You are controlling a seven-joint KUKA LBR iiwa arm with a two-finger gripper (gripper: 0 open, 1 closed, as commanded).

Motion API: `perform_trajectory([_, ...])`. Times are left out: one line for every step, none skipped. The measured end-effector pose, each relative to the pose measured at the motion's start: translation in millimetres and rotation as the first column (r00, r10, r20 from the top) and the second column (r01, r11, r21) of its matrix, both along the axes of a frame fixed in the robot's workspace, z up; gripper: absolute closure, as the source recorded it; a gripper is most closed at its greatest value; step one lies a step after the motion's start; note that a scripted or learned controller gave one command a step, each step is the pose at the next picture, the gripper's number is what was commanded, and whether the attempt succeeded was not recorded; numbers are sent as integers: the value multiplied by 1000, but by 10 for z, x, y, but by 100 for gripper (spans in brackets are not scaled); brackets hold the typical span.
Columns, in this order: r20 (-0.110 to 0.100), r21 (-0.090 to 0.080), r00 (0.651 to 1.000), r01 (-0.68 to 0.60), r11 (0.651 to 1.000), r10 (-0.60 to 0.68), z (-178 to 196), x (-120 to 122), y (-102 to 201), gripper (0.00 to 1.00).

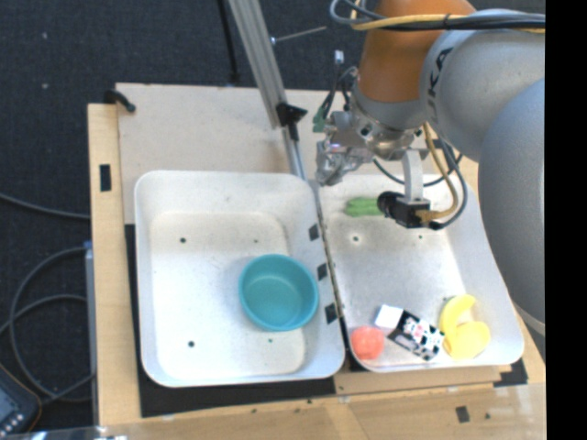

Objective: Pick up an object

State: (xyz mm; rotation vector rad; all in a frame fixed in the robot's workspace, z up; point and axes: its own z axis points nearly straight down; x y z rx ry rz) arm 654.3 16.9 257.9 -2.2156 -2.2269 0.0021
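**Arm poised at the far end of the right bin, nothing picked yet**

You would have found the gripper point(332, 165) hanging from the orange-banded wrist just above the far rim of the right bin point(477, 246), close to the divider where the two bins met. Whether it was released or clenched could not be told from this slanted view, as the wrist hardware and cables crowded that spot, and nothing could be seen held there.

Taking the right bin as your landmark, the candidates lay like this: a green object point(361, 207) sat at its far end, just beside the gripper and partly masked by a black fitting on the arm. At its near end, an orange ball point(368, 342) rested in the corner by the divider, a small black-and-white block point(406, 328) lay just beside it, and a yellow toy point(463, 326) sat toward the outer wall. Beyond the divider, in the left bin point(165, 246), a teal bowl point(278, 291) stood upright near the right bin's side.

By my judgement the task was at the approach step, with no object lifted. The green object looked the nearest target; the next move would have called for you to centre over it, descend to the bin floor without clipping the rim or divider, close, and lift
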Motion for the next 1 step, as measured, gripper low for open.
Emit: perform_trajectory([0, 0, 1000, 0, 1000, 0, -149, -117, 508, 100])
